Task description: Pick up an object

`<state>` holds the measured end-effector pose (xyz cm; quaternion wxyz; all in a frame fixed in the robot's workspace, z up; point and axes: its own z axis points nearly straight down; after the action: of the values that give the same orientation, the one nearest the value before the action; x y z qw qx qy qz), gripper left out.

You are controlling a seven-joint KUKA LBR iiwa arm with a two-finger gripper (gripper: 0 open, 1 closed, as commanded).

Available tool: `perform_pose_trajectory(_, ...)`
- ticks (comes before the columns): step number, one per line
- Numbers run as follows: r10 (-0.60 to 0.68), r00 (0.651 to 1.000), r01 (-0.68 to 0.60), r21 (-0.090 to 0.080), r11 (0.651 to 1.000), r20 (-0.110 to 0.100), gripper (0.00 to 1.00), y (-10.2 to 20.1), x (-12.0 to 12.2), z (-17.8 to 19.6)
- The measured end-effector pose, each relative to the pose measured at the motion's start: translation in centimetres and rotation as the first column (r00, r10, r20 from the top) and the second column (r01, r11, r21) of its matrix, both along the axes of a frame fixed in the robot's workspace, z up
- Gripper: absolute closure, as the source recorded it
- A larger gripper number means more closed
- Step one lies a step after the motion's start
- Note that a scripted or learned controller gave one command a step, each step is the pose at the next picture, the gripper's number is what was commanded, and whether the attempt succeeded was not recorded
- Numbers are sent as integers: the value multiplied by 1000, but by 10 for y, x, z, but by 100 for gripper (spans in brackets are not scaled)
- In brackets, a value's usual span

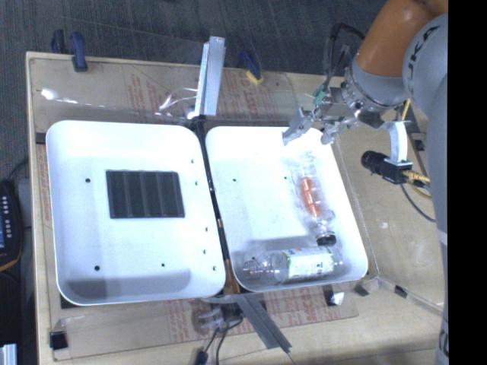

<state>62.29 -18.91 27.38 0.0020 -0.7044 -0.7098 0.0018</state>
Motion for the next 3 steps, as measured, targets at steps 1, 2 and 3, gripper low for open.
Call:
perform_pose_trajectory(1,61,998,-61,-1,998,0,0,-21,-34,-53)
perform_pose_trajectory(2,118,993,-118,2,993,1,0,-19,-18,-77)
perform_pose_trajectory(3,138,991,-138,1,991,1,0,-20,-63,-107)
